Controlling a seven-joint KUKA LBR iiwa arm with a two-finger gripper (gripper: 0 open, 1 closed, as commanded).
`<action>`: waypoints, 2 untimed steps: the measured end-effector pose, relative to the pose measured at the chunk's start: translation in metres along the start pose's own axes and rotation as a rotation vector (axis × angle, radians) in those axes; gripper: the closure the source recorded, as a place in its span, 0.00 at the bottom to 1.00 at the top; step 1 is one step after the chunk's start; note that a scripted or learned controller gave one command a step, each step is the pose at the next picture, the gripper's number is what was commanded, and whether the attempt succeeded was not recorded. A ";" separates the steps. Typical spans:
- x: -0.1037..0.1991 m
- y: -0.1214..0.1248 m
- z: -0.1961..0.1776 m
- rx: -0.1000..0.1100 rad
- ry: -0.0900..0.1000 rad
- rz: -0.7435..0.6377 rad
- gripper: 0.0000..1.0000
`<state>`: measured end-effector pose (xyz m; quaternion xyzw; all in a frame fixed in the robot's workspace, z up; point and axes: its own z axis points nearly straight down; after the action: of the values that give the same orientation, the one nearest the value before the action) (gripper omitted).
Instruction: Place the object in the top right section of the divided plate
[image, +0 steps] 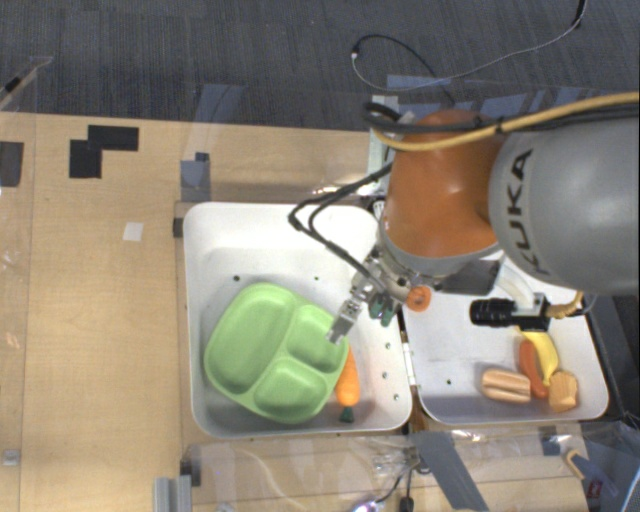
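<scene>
The two-finger gripper (345, 325) hangs low over the left bin, its tip at the right rim of the lime-green plastic divided plate (250, 340), just above the edge of one of the smaller sections. Nothing shows in its grasp, and whether it is released or clenched I cannot tell from this slant. Above it, the grey arm with its orange band (440, 190) covers the wall between the two bins.

The object most likely meant is the small orange toy carrot with a green stub (347, 382). It lies on the floor of the shallow white left bin (250, 225), just beside the plate's lower right rim and outside every section, so the placing is not yet done.

From here the risks look plain. The carrot sits tight between the plate rim and the bin wall, so a descent could land on the rim, tip or shove the plate, or pinch only the tapered end and let it slip. The plate also lies turned at an angle, so the wrong section could easily be picked.

All three sections of the plate hold nothing. The shallow white right bin (450, 350) holds a tan hot dog in a bun (506, 385), a yellow banana (541, 352) and a tan bread-like piece (563, 390), clustered near its lower right corner
</scene>
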<state>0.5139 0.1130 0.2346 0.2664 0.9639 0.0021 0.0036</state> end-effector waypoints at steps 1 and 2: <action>-0.125 0.004 0.050 0.002 0.000 -0.155 0.00; -0.072 0.077 -0.100 -0.001 -0.001 -0.455 0.00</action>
<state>0.6142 0.1419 0.3352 0.0420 0.9991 0.0017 0.0046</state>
